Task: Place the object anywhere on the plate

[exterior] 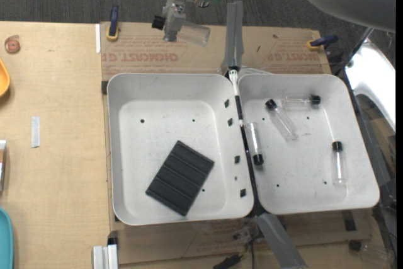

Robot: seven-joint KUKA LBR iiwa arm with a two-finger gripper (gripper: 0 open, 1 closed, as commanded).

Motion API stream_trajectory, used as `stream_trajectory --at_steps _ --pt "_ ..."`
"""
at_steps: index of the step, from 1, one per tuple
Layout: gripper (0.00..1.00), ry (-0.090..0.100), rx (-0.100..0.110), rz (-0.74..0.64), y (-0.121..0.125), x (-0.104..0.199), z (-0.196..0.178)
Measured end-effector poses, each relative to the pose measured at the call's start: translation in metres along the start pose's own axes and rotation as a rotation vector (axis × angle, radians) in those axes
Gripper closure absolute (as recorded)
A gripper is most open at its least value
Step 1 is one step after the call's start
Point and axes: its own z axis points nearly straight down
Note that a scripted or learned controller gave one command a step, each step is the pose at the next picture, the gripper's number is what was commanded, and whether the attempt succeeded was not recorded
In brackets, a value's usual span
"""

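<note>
A black ribbed rectangular plate (181,177) lies at a slant on the floor of the left bin (126,135). My gripper (172,27) hangs high in the view's upper middle, above the cardboard behind the left bin. It is shut on a clear plastic tube (192,34) with a black cap, which lies crosswise between the fingers, cap end to the left. The tube is well up and back from the plate.
In the right bin (352,135) lie several more clear tubes with black caps, one (254,145) against the divider. Clamps (113,22) hold the cardboard at the back. A tan bench top stretches to the left.
</note>
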Motion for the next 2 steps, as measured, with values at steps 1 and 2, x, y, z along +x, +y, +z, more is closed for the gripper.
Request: stream_trajectory --at_steps 1,2 --pt "1.00 -0.002 -0.001 0.005 -0.0014 -0.0018 -0.0087" --pt "1.00 -0.004 -0.002 0.010 -0.0025 -0.0035 -0.0170"
